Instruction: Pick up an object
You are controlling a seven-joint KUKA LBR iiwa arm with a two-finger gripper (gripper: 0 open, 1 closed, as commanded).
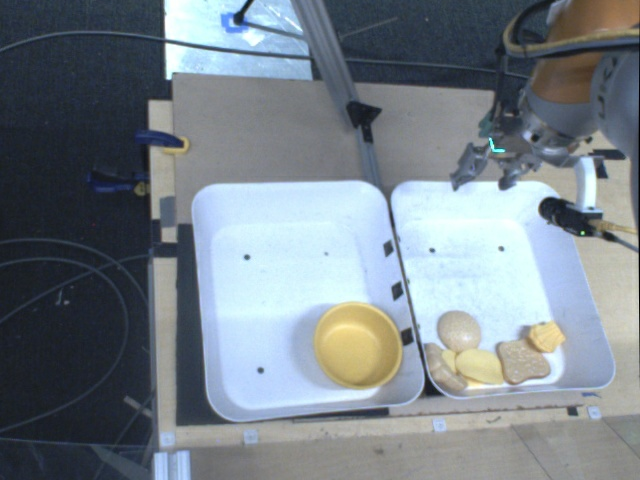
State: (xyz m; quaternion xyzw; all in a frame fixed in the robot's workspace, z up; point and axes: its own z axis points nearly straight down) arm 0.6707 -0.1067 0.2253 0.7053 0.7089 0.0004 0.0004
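My gripper [489, 175] hangs over the far rim of the right bin [470, 253], its two fingers spread open with nothing between them. At the near end of that bin lies a cluster of toy foods: a beige egg-shaped piece [459, 329], a yellow piece [480, 367], a brown toast-like slice [522, 361], a small orange-yellow piece [546, 337] and a tan piece [440, 366]. A yellow bowl [358, 344] sits upright at the near right of the left bin [270, 258]. The gripper is well away from all of these.
A grey metal pole [335, 58] slants across the bench behind the bins. A blue and yellow clamp [150, 143] grips the bench's left edge. Cables lie on the dark floor to the left.
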